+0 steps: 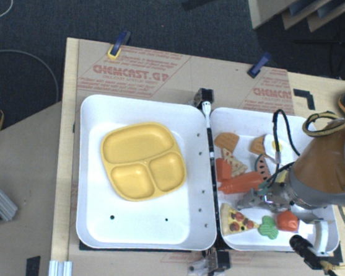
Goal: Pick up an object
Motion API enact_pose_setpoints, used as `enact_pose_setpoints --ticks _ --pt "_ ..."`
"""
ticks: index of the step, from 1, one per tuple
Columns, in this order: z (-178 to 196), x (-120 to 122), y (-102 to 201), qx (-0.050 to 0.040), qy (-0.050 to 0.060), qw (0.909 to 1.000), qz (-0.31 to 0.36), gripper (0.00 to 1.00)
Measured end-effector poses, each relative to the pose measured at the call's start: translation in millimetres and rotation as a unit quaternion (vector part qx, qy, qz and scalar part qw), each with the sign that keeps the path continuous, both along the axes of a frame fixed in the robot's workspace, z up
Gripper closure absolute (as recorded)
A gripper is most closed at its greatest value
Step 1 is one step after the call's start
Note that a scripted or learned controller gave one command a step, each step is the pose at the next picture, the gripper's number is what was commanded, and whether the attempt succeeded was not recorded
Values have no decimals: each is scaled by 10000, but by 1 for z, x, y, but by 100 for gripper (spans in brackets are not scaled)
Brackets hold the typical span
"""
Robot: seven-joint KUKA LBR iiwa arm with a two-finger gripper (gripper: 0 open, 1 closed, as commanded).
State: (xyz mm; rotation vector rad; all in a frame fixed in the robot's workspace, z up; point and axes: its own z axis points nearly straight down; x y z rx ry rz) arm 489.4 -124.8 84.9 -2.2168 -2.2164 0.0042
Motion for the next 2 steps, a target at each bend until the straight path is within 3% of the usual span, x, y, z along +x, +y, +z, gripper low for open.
enact_pose_setpoints --ticks 1,2 --pt "-1 0 0 -3 -15 10000 -4 0" --pt "10 0 0 -9 -31 10000 -9 100"
